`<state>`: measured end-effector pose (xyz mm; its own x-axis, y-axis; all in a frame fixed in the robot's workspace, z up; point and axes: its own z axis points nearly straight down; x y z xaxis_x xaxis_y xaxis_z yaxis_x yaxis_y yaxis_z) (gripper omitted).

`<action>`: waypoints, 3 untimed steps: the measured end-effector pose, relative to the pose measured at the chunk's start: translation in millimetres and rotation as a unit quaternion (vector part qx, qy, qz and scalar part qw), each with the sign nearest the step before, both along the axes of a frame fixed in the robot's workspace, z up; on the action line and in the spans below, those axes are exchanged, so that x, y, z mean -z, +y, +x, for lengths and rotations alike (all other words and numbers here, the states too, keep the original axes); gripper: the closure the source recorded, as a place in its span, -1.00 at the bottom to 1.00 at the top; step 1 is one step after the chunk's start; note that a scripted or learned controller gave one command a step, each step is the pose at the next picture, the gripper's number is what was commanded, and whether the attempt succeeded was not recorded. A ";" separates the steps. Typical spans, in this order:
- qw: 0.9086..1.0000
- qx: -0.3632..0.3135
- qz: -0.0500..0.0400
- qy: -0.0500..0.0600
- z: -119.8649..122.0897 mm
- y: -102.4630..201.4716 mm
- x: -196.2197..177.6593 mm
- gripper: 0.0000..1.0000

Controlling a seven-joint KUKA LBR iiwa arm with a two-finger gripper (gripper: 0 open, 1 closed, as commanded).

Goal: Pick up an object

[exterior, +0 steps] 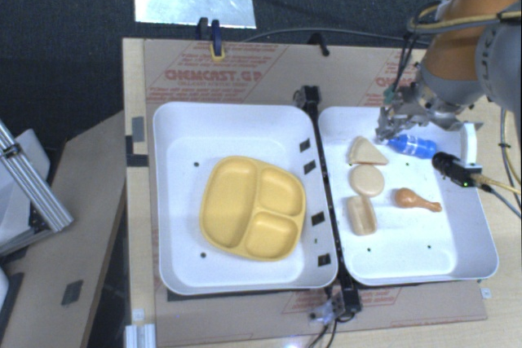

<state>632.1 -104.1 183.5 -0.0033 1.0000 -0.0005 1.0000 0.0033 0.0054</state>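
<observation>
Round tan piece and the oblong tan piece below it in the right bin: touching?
Apart. The camera view shows a thin strip of white bin floor between the round tan piece and the oblong tan piece.

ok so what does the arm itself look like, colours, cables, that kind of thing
The arm is grey with a broad, rounded orange band above the wrist. Thin dark cables loop along its upper side and run down toward the wrist. The gripper is a small, dark metallic assembly. A black and white unit with a tiny green light sits beside the wrist.
</observation>
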 end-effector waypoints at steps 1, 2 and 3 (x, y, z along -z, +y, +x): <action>1.000 -0.001 0.000 -0.002 5.5 0.1 -65.0 1.00; 1.000 -0.001 0.000 0.001 6.4 0.1 -71.5 1.00; 1.000 -0.002 0.001 0.002 -16.3 43.6 -74.5 1.00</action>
<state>615.8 -60.5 258.0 -0.0076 1.0000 0.0007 1.0000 0.0076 0.0009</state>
